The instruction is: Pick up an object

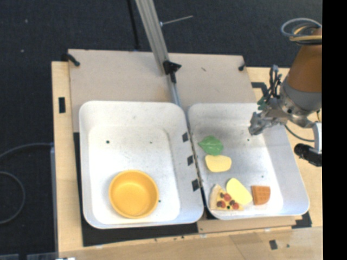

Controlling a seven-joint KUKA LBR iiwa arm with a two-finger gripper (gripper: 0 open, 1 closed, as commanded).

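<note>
Grey gripper [257,124] sits over the right bin [282,199], toward its far edge, w/ the orange-banded arm [304,72] coming in behind it. Can't tell how wide the tool is set; it reads as a dark blur from this angle, and nothing visible is caught in it.

Using the right bin as landmark: a green leaf-shaped piece [210,144] lies near its inner wall, roughly mid-depth. Pale yellow slab [218,163] is just nearside of the leaf, close to it. At the bin's near edge sit a yellow wedge [238,192], a small flat piece w/ red dots [224,200] touching or tucked under the wedge, and an orange block [261,194] just beside the wedge on the outer side. Left of the right bin, the other bin [97,118] holds a yellow bowl [134,193] near its front.

Progress, as a judgement: pick not yet made. All items rest on the bin floors, none lifted. Gripper is apart from every item; closest candidate is the leaf. Left to do: choose a target, line up above it, descend, close, lift.
</note>
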